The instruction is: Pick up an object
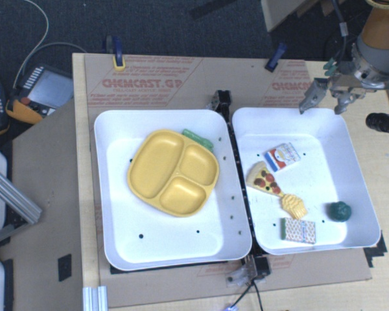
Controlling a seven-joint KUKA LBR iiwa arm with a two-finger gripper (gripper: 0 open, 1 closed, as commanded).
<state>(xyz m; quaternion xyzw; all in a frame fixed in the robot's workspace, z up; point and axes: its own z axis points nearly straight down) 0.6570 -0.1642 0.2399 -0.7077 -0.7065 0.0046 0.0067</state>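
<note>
Nothing is picked yet: the hand [324, 101] hangs released and empty at upper right, above the right bin's [356, 173] far rim; pizza [264, 180] lies untouched.

Arm: grey arm [376, 50] enters at the upper right corner of the camera view, its orange band [380, 24] just above the wrist.
Wrist: points down and to the left.
Gripper: gripper [325, 103] hangs at the upper right, well above the bench surface.
Fingers: two fingers [311, 98] spread apart, tips pointing down, nothing between them.
</note>
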